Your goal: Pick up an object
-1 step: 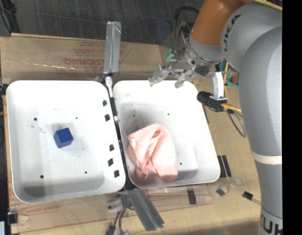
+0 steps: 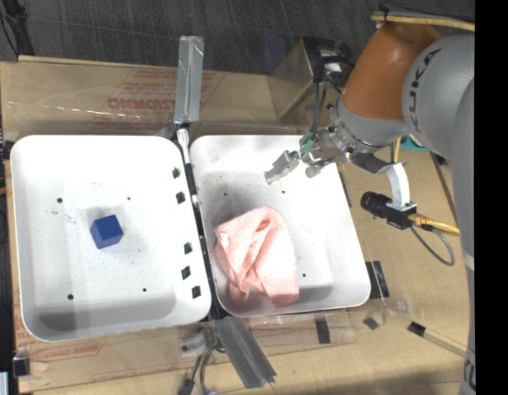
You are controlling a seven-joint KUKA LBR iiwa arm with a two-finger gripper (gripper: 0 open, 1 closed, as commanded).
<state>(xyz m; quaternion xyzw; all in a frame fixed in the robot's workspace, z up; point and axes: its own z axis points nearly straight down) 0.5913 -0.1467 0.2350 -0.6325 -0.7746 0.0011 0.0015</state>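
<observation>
The grey arm [image 2: 435, 72] bears "KUKA" lettering, partly visible. Its gripper [image 2: 280, 169] hangs over the right bin [image 2: 340, 237] with fingers slightly spread, pinching nothing. A pink cloth [image 2: 258, 255] lies below — a blue cube [image 2: 107, 230] sits in the left bin [image 2: 39, 220].

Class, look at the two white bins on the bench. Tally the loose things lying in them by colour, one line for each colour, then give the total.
Blue: 1, the small blue cube in the left white bin.
Pink: 1, the crumpled pink cloth in the right white bin.
Total: 2
</observation>
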